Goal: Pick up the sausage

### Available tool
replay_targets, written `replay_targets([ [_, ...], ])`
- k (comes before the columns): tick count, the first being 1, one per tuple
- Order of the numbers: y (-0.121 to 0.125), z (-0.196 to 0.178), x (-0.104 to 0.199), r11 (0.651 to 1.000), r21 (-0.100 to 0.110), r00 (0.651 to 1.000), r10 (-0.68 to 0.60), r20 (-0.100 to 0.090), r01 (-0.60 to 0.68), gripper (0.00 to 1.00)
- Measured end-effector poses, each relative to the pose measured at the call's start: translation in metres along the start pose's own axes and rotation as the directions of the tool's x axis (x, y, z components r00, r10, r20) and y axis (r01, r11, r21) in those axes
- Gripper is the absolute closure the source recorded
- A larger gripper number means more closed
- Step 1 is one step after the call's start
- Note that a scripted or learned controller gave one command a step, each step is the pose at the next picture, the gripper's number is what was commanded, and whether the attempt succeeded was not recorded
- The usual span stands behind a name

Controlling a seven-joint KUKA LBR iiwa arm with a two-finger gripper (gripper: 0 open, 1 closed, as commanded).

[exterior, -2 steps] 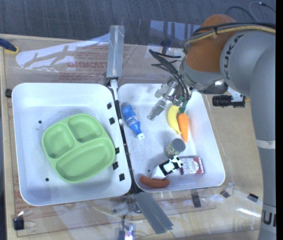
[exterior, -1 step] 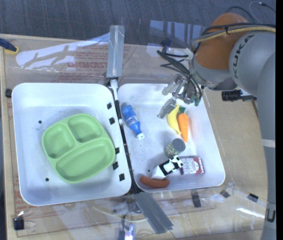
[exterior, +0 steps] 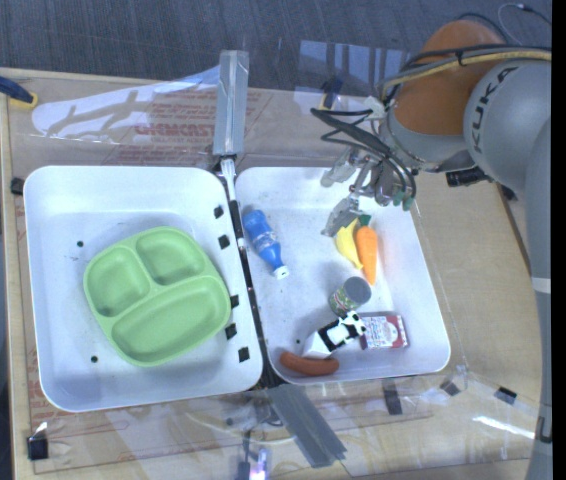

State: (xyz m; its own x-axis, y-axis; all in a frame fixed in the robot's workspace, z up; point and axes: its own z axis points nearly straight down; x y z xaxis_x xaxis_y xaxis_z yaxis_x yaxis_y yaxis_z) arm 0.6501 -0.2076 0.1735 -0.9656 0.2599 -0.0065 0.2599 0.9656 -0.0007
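One sausage [exterior: 309,364]: lies flat at the near edge of the right bin [exterior: 425,298], left of centre; long axis runs left-right, slightly bowed, right end a touch nearer the bin's near wall.
Bins: two, white, side by side on the surface [exterior: 483,298]; left bin [exterior: 48,268] and right bin meet at a central divider.
Left bin contents: one green three-compartment plate [exterior: 158,293].
Right bin contents, counted: one sausage; one blue bottle [exterior: 263,240] near the divider, cap toward near-right; one carrot [exterior: 366,251] with one yellow item [exterior: 348,245] touching its left side; one small grey can [exterior: 349,294]; one red packet [exterior: 383,332]; one black-and-white toy [exterior: 338,333] just left of the packet, just beyond the sausage.
Arm pose: grey link with orange band enters from far right, wrist bent down over the far right part of the right bin.
End effector [exterior: 358,206]: hangs just above the carrot and yellow item, well apart from the sausage; fingers look spread and nothing sits between them.
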Motion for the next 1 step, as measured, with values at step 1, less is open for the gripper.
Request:
replay_targets([
  [1,0.0001,-0.0292,-0.0007,0.994,0.0,0.994,-0.113,-0.001,0.113,0.0],
])
